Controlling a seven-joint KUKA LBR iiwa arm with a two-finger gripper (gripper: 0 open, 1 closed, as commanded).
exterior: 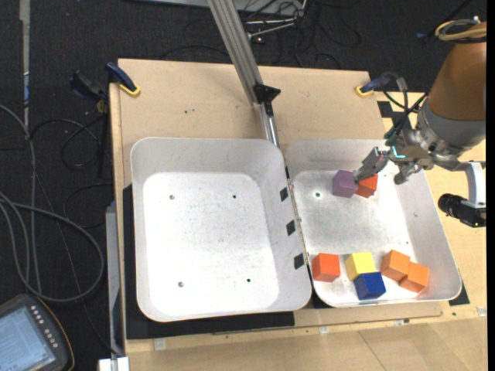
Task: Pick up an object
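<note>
Blocks: four orange (326, 267), one purple (344, 183), yellow (360, 264), blue (370, 285).

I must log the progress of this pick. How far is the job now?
Done: the claw has reached the right bin and sits low beside the purple cube and a small orange block. In hand: nothing shows as lifted; both blocks look to rest on the bin floor. Left: grasping and raising one. The five blocks along the front edge are untouched.
</note>
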